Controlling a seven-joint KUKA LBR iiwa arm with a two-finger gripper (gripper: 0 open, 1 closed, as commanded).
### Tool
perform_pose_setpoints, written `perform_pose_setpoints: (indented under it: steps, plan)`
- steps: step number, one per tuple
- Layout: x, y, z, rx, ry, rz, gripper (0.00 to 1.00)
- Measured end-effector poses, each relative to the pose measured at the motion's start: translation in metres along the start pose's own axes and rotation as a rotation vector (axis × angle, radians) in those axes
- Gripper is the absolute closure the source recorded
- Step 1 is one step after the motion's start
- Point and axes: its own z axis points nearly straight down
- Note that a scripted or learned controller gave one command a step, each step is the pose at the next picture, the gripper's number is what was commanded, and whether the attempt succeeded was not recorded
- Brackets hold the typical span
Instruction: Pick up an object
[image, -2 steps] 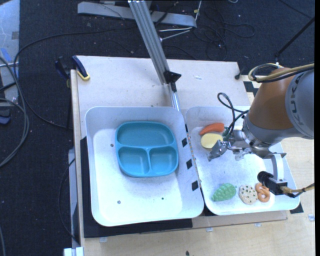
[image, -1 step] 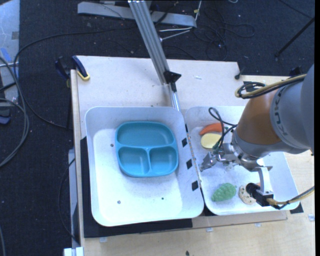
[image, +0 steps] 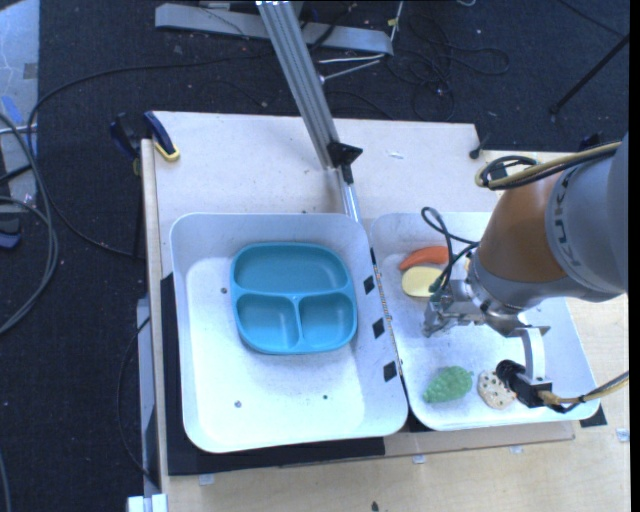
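My gripper (image: 436, 322) hangs low over the middle of the right bin (image: 398, 352), under the arm's orange band. An orange carrot-like piece (image: 422, 258) and a pale yellow piece (image: 420, 282) lie just above and left of it. A green leafy object (image: 447, 384) rests near the bin's front, below the gripper. A tan cookie-like object (image: 490, 389) lies to its right, next to a black part on the arm's cable. Nothing shows between the fingers.
The left bin (image: 200, 300) holds a blue divided plate (image: 294, 297). A slanted metal pole (image: 305, 85) runs from the top down to the seam between the bins. Black cables loop around the wrist. Beyond the bench edges lies dark floor.
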Motion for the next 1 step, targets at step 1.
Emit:
perform_pose_setpoints:
  steps: [1]
  plan:
    - [-0.0063, -0.0054, -0.0465, -0.004, -0.001, 0.000, 1.00]
